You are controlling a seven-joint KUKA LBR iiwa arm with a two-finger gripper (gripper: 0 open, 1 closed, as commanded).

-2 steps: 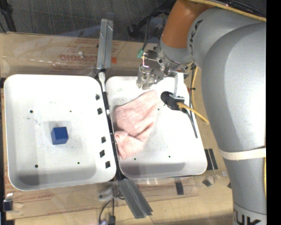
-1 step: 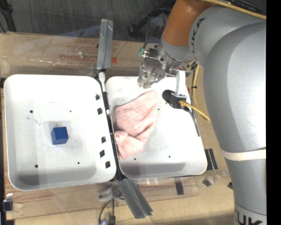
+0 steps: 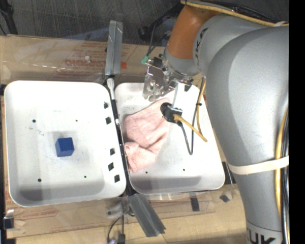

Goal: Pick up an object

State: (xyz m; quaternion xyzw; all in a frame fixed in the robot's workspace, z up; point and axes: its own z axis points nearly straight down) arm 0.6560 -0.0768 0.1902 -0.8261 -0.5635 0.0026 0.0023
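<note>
A crumpled pink cloth (image 3: 144, 136) lies in the right bin (image 3: 203, 172), against its left wall. A small blue cube (image 3: 64, 146) rests in the left bin (image 3: 20, 187), left of centre. My gripper (image 3: 153, 94) hangs over the far end of the right bin, just above the cloth's upper edge. Its metal fingers (image 3: 148, 89) point down with a small gap between them and nothing held in it.
A grey divider (image 3: 113, 111) with black clips runs between the two bins. The arm's large grey body (image 3: 249, 111) covers the bench's right side. A yellow and black cable (image 3: 188, 128) loops over the right bin near the cloth.
</note>
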